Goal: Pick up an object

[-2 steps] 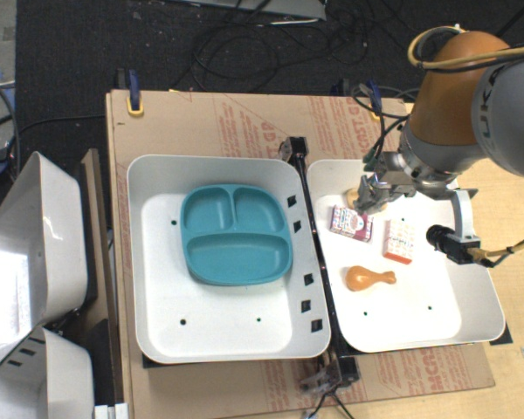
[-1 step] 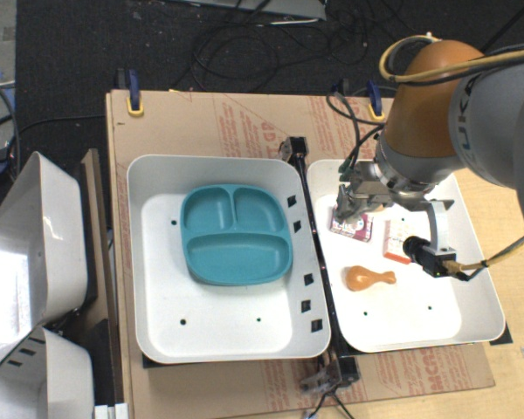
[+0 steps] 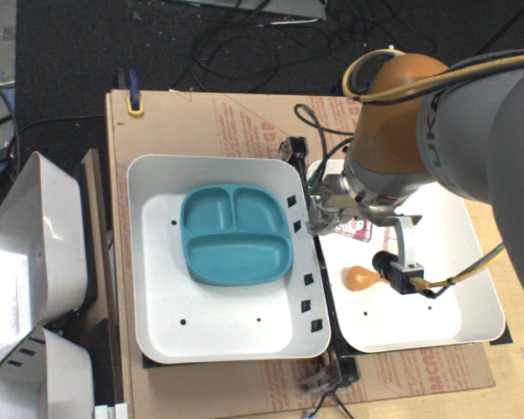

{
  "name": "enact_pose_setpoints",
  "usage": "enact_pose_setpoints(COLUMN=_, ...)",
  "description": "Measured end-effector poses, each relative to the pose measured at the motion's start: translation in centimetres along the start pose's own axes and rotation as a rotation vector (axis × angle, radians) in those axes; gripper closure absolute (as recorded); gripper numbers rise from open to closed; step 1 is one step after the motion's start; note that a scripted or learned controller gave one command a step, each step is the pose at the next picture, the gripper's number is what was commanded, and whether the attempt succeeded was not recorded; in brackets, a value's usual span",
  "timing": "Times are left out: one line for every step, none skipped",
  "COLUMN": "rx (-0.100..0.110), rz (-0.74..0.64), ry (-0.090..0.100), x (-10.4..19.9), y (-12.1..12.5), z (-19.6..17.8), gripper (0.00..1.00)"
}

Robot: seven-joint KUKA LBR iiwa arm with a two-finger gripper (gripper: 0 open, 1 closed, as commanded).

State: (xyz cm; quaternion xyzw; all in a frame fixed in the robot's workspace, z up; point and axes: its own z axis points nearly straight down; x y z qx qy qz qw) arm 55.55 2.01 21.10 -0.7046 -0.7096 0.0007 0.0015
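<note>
The gripper (image 3: 332, 218) is seen low over the far left part of the right bin (image 3: 437, 330), above a pink-and-white item (image 3: 358, 229); its state cannot be told. An orange object (image 3: 361, 278) lies near it in that bin. A teal divided tray (image 3: 237, 234) rests in the left bin (image 3: 157, 321).

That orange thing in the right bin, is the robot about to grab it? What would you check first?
1. Orange object lies in right bin: ok.
2. Object free of neighbours: cannot tell; a black part sits right beside it.
3. Pincer above the object: not ok; it sits up near the bin's left wall.
4. Pincer open or shut: cannot tell, arm hides it.
5. Teal divided plate out of the way in left bin: ok.
</note>
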Motion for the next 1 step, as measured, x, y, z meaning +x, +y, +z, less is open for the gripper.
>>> enact_pose_setpoints(rx=-0.005, rz=-0.002, ry=0.001, x=5.47, y=-1.17, z=-2.07, gripper=1.0)
